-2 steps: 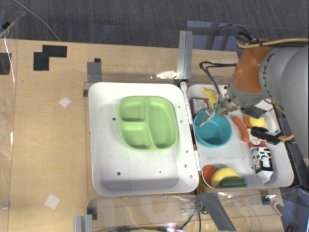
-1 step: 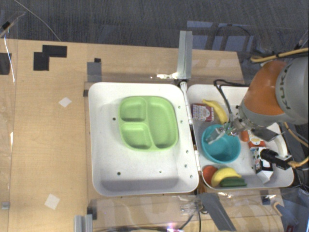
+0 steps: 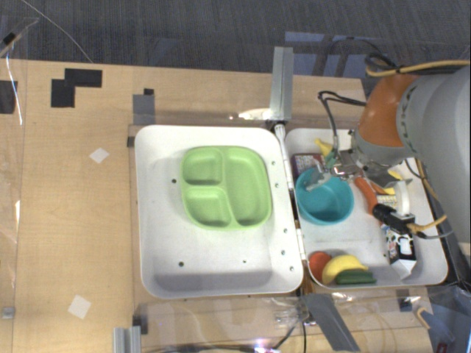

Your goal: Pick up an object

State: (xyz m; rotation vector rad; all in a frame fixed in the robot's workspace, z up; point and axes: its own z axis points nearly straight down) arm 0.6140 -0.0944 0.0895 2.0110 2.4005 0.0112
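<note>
Teal bowl (image 3: pixel 327 204) looks like the likely target. It sits upright in the right bin (image 3: pixel 353 245), against the wall shared with the left bin (image 3: pixel 158 271), bottom on the bin floor.

Status:
- Tool (image 3: pixel 318 179) is down at the bowl's upper-left rim, tip apparently dipping just inside. The wrist blocks the view, so I can't tell whether it is spread, pressed together or pinching the rim.
- No lift visible. The bowl looks level and seated, so I'd call the pick not yet done.
- My read is end of approach or at the grasp point - the arm is in place, with closing, lifting and clearing the bin left to do.

Other candidates in the same bin:
- Orange carrot-like piece (image 3: pixel 366 190) just beside the bowl on the arm's side.
- Along the near wall, 3 items bunched together: a red piece (image 3: pixel 318 260), a yellow piece (image 3: pixel 342 265) and a green piece (image 3: pixel 355 276). None of them is near the tool.

Left bin holds 1 thing, a green divided plate (image 3: pixel 224 186), well apart from the tool and flat on the bin floor.

Risk as I see it - a rim grab on a smooth bowl could slip or tip it on lift. Nothing here confirms a hold.
</note>
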